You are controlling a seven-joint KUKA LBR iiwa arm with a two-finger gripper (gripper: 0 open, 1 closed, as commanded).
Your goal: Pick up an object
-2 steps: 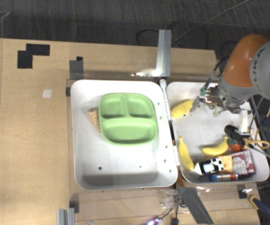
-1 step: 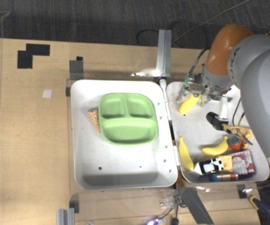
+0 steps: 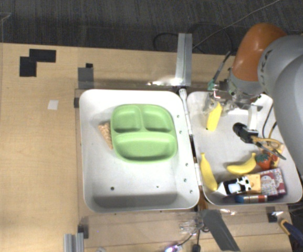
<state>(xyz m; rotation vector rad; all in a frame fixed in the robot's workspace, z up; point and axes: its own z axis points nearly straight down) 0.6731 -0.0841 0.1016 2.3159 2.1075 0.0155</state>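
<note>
My gripper point(image 3: 215, 103) hangs over the far left part of the right bin point(image 3: 294, 189), reaching in from the right. A long yellow piece point(image 3: 213, 118) stands nearly upright directly under it, its upper end right at the gripper's tip. Whether it is gripped or just lying on the bin floor cannot be told. Nearer the front, one yellow banana point(image 3: 208, 173) lies along the bin's left wall and another banana point(image 3: 244, 166) lies toward the middle.
A red and orange item point(image 3: 267, 159), a pink and red box point(image 3: 271, 182), a black-and-white piece point(image 3: 238, 185) and a blue and red pen-like thing point(image 3: 249, 197) crowd the right bin's front. The left bin point(image 3: 96, 185) holds a green divided plate point(image 3: 143, 132) over a tan snack point(image 3: 106, 135).
</note>
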